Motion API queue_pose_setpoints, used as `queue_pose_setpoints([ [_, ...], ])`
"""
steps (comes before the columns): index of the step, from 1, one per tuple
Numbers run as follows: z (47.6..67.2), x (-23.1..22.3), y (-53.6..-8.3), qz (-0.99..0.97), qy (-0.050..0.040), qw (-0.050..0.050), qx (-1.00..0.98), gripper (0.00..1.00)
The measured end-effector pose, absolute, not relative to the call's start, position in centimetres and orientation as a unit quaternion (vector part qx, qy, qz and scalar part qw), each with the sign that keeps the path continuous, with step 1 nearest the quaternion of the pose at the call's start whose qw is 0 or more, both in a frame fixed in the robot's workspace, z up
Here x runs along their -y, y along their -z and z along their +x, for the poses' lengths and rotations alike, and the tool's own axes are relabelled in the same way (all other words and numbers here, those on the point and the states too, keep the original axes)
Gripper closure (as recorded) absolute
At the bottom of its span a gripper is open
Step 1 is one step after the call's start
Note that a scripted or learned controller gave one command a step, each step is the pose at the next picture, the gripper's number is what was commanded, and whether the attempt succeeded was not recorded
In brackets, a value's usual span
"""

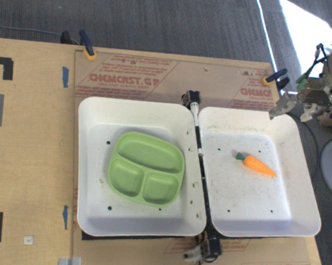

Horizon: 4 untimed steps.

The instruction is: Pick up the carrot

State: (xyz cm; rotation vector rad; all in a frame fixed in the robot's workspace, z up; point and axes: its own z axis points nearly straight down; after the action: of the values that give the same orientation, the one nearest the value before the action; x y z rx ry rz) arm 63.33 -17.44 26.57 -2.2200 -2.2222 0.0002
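An orange carrot with a small green top lies in the right white bin, a little right of the bin's middle, its tip pointing right. My gripper hangs above the bin's far right corner, up and to the right of the carrot and well apart from it. Its two fingers stand open with nothing between them.
The left white bin holds a green divided plate with three compartments. A black clamp bar runs between the two bins. Yellow and blue clamps sit at the board's far corners.
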Motion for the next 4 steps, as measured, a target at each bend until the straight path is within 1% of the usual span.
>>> queue_pose_setpoints([
  [1, 59.3, 21.9, -14.1, -0.706, 0.0002, 0.003, 0.708, 0.00],
  [2, 57.4, 19.4, -10.4, -0.707, 0.0032, -0.006, 0.707, 0.00],
  [3, 54.7, 12.5, -8.6, -0.706, 0.0015, -0.001, 0.708, 0.00],
  [4, 60.8, 9.2, -8.6, -0.706, 0.0018, -0.002, 0.708, 0.00],
])
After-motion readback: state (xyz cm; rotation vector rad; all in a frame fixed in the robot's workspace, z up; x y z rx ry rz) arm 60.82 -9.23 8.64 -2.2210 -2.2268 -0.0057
